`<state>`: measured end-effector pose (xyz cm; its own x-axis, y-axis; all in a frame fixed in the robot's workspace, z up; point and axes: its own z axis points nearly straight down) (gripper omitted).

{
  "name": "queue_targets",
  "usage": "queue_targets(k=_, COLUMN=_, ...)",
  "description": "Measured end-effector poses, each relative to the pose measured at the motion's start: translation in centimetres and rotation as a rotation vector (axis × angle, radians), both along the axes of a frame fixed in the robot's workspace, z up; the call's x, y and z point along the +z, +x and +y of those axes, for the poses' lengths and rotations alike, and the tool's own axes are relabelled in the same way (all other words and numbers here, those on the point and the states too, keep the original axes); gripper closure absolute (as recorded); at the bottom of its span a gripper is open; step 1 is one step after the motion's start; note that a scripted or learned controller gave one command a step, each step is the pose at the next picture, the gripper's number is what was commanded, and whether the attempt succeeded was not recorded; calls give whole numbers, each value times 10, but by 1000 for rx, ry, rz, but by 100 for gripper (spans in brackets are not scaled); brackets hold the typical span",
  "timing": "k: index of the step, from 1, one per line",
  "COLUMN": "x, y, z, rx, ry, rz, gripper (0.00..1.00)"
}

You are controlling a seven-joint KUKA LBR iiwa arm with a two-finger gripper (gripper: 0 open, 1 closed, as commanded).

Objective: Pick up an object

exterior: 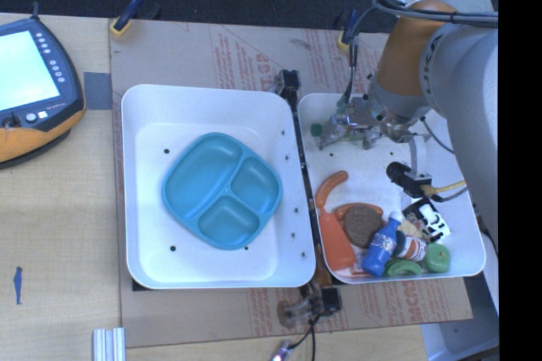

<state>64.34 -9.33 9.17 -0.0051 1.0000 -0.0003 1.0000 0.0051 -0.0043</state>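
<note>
**Wooden bench, two bins: nothing lifted yet**

Pale wood bench (59, 249) with a brown cardboard sheet (237, 54) under both bins. An orange-cased teach pendant with a lit screen (30, 84) sits at the far left, off the bins.

Camera view:
- **Left white bin** (135, 181): holds a blue three-compartment plastic plate (222, 191), lying flat mid-bin.
- **Right white bin** (373, 169): the clutter is bunched in its near half.
  - orange sausage-shaped piece (330, 186)
  - brown round disc (362, 221) just beside it
  - flat orange plastic piece (336, 249) along the left wall
  - blue plastic bottle (381, 247) lying against the disc
  - green ring-shaped pieces (405, 268) at the near rim
  - small black-and-white toy (432, 224) towards the right wall
  - small green bit (316, 130), apart from the rest in the far left corner

Gripper (349, 134) is at the far end of the right bin, over bare floor. It is near the small green bit and well apart from the pile. I can't tell whether it's released or clenched, as the angle is too cluttered. Nothing visibly gripped.

My read: pick not done, since everything looks to be resting in a bin. Left to do: close on something and lift it clear. The nearest candidate is the small green bit, but I can't tell if the gripper is touching it.
</note>
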Motion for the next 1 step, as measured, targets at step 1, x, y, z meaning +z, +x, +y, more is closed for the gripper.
queue_targets(k=1, x=11, y=0, z=-1, rx=3, ry=0, rz=0, gripper=100)
